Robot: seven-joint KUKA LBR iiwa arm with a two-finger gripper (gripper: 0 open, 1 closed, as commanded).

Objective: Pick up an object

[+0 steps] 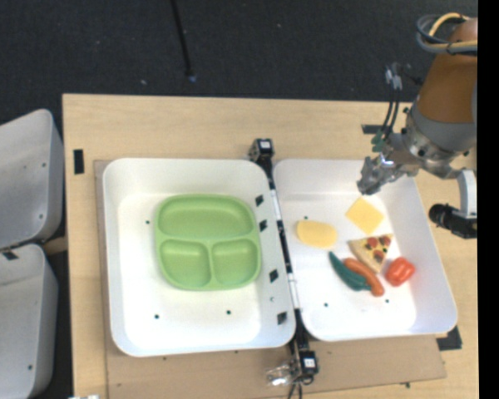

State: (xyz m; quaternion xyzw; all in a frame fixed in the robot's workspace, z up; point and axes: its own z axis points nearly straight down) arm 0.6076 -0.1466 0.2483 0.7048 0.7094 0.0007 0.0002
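On the surface point(83, 131), the left bin point(121, 306) carries a green divided tray point(208, 241), well left of the yellow cheese slice point(365, 215) that I take as landmark; the right bin point(316, 181) holds everything else; a yellow oval piece point(317, 233) lies just left of and below the cheese slice; a green pepper point(346, 272), a carrot-like piece point(365, 277), a pizza wedge point(372, 248) and a red piece point(399, 271) cluster below it. The pincer point(372, 181) hangs just above the cheese slice's upper edge, holding nothing visible; whether it is wide or narrow I cannot tell. The cheese slice looks the nearest candidate, lying flat, directly below the pincer in the view.
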